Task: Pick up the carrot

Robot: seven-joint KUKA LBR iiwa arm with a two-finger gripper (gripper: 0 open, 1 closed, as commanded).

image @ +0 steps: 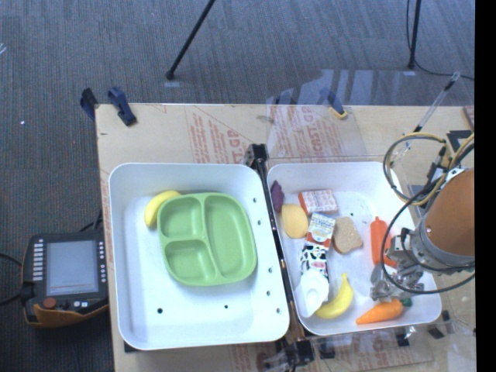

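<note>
Orange and tapered, the carrot (380, 311) lies flat in the near right corner of the right bin (364, 173), tip pointing toward the bin's middle. A second orange, carrot-like piece (377, 239) lies farther back along the same bin's right side. The gripper (385, 287) hangs just above the carrot, between the two orange pieces; whether it is released or clenched cannot be told, and nothing is seen grasped.

Left of the carrot in that bin lies one yellow banana (338, 299), touching a white cup (313, 294). Beyond them are one black-and-white carton (314, 259), one small printed pouch (321, 228), one slice of bread (346, 235), one orange-red box (318, 201), one yellowish potato-like lump (294, 221) and one purple piece (277, 196) at the bin's left wall.

Left of the right bin, the left bin (139, 316) holds one green divided plate (207, 237) and a second banana (156, 205) tucked at its far left edge.

Both bins sit on a light wooden worktop (186, 134) with red lettering. Grey carpet (93, 37) surrounds it, with a control pendant (67, 277) lying left of the bins.
</note>
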